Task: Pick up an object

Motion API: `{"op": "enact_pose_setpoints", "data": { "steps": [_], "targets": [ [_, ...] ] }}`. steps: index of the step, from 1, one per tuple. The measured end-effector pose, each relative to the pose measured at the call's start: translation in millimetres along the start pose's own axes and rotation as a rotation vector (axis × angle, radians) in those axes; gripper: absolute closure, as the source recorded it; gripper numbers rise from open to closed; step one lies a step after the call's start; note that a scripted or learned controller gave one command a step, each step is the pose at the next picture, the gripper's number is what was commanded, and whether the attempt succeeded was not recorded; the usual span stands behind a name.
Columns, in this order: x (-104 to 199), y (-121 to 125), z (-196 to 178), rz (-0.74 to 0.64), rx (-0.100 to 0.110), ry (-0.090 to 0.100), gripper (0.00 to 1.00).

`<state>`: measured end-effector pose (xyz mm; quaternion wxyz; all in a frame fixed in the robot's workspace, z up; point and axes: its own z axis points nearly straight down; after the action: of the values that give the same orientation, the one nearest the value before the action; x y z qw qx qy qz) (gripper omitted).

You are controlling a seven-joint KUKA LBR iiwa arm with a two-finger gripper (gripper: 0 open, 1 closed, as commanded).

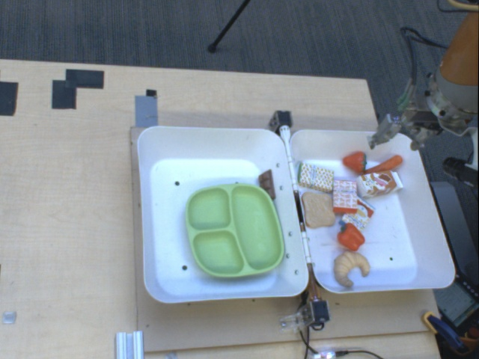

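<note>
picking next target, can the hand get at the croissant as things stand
Probably yes: the croissant lies uncovered at the right bin's near edge, only a red toy beside it. The hand hovers over the far rim.

Arm at right, jaws open

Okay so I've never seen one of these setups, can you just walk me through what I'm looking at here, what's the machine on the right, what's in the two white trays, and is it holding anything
One camera looks down at a slant on a wooden bench. At the right edge is a robot arm, grey with an orange band; its gripper hangs over the top rim of the right bin, with nothing visible between its fingers. The left bin holds a green divided plate and a small brown piece beside it. The right bin holds toy food: a croissant, a bread slice, a carrot, red pieces and small printed packets.
</note>
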<state>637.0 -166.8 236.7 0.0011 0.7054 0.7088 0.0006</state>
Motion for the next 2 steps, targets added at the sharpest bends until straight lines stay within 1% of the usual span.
{"op": "enact_pose_setpoints", "data": {
  "steps": [1, 2],
  "targets": [
    [3.6, -65.7, 126.0, 0.002, -0.012, 0.000, 0.00],
    [53.7, -115.3, 149.9, 0.001, -0.004, 0.001, 0.00]
  ]
}}
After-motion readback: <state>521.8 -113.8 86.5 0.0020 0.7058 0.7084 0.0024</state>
